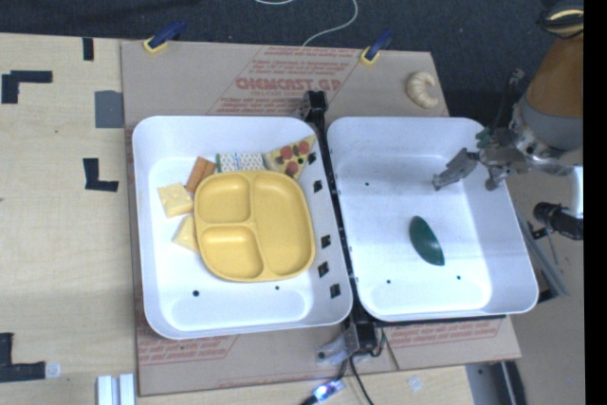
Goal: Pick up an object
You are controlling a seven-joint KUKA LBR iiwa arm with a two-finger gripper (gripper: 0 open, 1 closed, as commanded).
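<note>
My gripper (471, 170) sits over the upper right part of the right bin (493, 294), reaching in from the right edge. The two fingers are spread apart, one pointing left toward the bin floor, the other by the right wall, with nothing between them. So I am released, holding nothing.

The only thing in the right bin is a dark green oval object (427, 241), lying flat on the bin floor, a bit right of centre and toward the near side. It is below and left of my gripper, apart from it, no contact.

Left bin (152, 299): a yellow divided plate (254, 225) with three compartments lies in the middle. Tucked around its upper left edge are small flat pieces: a pale yellow square (174, 199), a brown strip (200, 172), a patterned card (239, 162) and a colourful piece (294, 155) near the top right of the plate. I can't tell what these are exactly.

Both bins sit on a cardboard sheet (275, 76) held by blue and yellow clamps (165, 36). A beige lump (424, 89) lies on the cardboard above the right bin. A white cable (303, 0) loops across the dark floor at the top.
</note>
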